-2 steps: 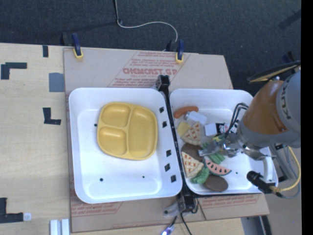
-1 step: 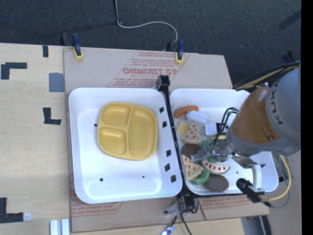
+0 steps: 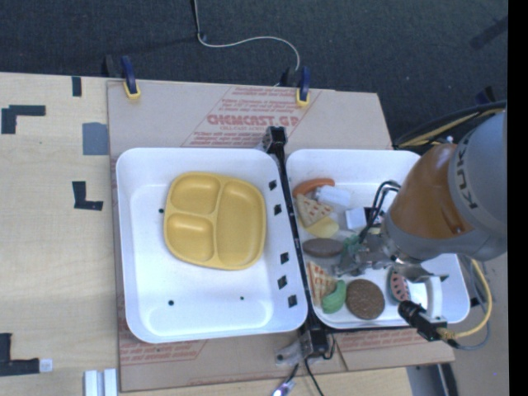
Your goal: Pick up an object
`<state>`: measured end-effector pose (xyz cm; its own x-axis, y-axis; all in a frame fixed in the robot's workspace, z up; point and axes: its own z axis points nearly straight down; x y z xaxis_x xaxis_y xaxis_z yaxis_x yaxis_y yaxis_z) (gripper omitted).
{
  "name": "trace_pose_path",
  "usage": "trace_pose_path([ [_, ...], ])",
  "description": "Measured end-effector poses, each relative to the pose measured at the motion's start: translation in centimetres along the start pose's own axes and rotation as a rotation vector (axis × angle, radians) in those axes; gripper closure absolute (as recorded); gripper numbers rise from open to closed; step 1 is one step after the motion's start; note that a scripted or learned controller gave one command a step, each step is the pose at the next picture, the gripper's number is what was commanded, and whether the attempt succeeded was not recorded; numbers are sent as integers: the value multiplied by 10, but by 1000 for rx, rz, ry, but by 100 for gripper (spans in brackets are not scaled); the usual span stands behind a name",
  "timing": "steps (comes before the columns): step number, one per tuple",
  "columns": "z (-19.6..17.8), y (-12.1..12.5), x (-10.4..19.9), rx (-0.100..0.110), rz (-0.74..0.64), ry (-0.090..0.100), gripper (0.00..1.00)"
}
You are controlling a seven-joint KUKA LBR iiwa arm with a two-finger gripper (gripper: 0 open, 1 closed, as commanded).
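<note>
two bins (image 3: 132, 221), one yellow tray (image 3: 216, 220) (three-part)

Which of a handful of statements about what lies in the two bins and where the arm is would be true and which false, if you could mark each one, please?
1. The yellow divided plate lies in the left bin. True.
2. The brown round cookie lies on the yellow plate. False: it lies in the right bin, near its front edge.
3. The arm hangs over the right bin. True.
4. The green toy piece sits in the left bin. False: it sits in the right bin, just left of the cookie.
5. Two clamps hold the cardboard sheet at its far edge. True.
</note>
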<state>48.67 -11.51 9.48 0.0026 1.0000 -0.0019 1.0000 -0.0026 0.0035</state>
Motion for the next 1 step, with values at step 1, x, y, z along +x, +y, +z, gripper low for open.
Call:
trace_pose_path([
  [1,-92,63,32,-3,-10,2,100],
])
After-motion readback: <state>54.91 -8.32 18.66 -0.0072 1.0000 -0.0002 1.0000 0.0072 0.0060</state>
